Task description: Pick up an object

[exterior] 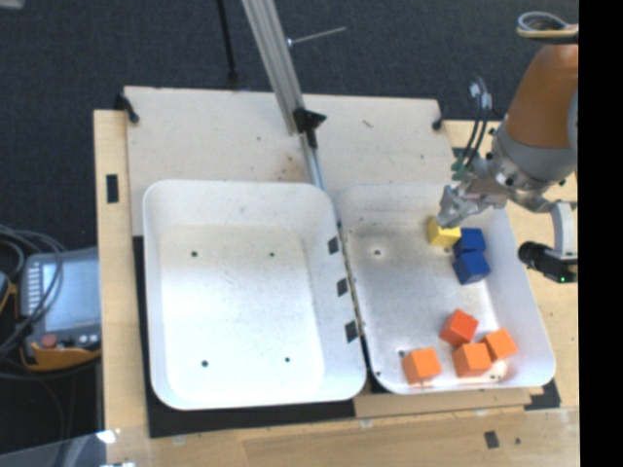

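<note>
In the right bin [389,300] a small yellow block [443,233] lies near the far right side, touching two blue blocks [471,253] stacked close together. My gripper [454,208] hangs right over the yellow block's far edge, its tip just above or at the block. Several orange blocks [462,343] sit grouped at the bin's near right corner. The grey and orange arm [540,115] comes in from the right.
The left bin [243,290] lies beside the right one, parted by a rim with black clips [343,285]. A slanted aluminium bar [277,61] rises from the back of the bench. A controller pendant [58,300] rests off the bench at the left.
</note>
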Controlling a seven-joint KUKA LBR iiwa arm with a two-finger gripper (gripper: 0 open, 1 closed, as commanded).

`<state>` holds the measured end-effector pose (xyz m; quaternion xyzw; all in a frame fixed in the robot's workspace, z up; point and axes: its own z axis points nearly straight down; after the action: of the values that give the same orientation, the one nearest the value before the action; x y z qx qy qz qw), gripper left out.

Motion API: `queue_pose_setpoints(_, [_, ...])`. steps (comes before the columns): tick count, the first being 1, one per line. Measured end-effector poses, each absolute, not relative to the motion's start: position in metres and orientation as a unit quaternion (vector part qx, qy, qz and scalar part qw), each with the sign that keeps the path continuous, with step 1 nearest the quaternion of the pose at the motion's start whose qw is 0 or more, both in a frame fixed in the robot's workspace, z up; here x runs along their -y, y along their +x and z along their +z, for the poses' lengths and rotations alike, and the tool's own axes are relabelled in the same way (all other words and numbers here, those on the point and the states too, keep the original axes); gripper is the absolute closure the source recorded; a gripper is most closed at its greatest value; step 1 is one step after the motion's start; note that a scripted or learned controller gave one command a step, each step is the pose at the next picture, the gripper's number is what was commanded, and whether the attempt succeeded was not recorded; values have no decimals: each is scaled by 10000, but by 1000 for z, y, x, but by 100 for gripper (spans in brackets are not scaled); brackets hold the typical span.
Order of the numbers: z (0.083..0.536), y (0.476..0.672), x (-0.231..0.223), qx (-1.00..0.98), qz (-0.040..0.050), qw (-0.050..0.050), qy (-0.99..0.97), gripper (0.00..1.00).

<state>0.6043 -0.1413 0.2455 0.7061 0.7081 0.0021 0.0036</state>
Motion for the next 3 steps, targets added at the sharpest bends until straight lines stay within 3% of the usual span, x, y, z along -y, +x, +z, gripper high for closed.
queue_pose_setpoints(1, [277, 605, 142, -7085, 15, 19, 7057, 100])
queue_pose_setpoints(3, [259, 615, 39, -7090, -7, -5, 7052, 100])
